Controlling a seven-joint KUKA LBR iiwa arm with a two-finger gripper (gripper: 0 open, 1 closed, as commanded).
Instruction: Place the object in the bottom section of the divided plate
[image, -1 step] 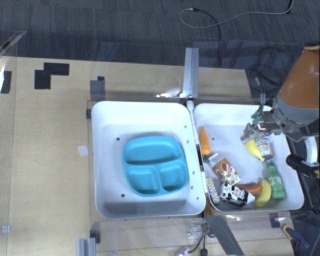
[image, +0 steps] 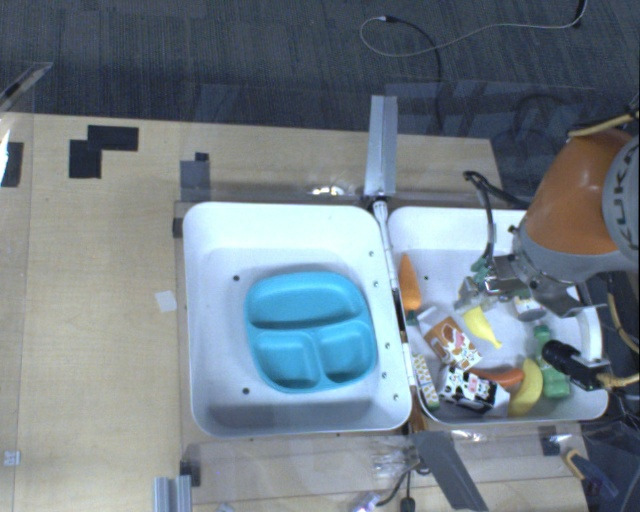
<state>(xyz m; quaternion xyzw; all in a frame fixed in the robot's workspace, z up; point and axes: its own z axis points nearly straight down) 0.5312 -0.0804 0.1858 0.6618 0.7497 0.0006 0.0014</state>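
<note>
— Where's the arm (image: 585, 205)?
— It reaches in from three o'clock, wrist bent down over the right bin (image: 440, 245), the pincer (image: 492, 285) above the toys.
— Clenched or released?
— Can't tell.
— And the plate?
— The blue divided plate (image: 310, 330) lies in the left bin (image: 215, 300), at nine o'clock from the pincer.

blue divided plate (image: 310, 330) unobstructed in left bin (image: 215, 300), right bin (image: 430, 240) crowded (toys clustered low)
</note>
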